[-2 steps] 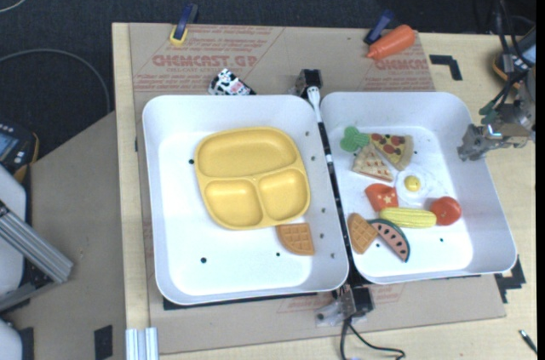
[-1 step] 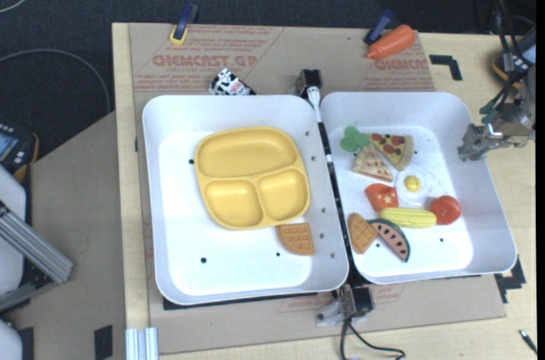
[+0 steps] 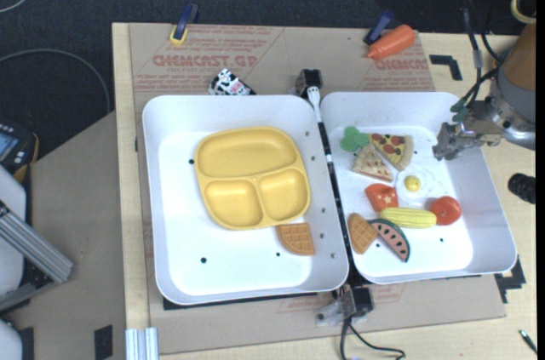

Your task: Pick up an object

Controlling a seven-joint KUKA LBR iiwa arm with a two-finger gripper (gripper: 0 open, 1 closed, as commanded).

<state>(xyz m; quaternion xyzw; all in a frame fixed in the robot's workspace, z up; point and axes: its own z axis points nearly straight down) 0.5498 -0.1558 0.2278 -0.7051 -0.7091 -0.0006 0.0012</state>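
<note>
Tabletop [image 3: 255, 52] with two bins; tool [image 3: 449, 144] over right bin [image 3: 485, 214], blurred, perhaps empty; grip state unclear.

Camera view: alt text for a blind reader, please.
The gripper hovers over the right bin, which holds toy food including a pizza slice, corn and a tomato. The left bin holds a yellow divided plate and a waffle.

The arm [image 3: 521, 86] is cut off by the right edge; the waffle [image 3: 296, 238] lies partly under the yellow tray [image 3: 251, 175].
</note>
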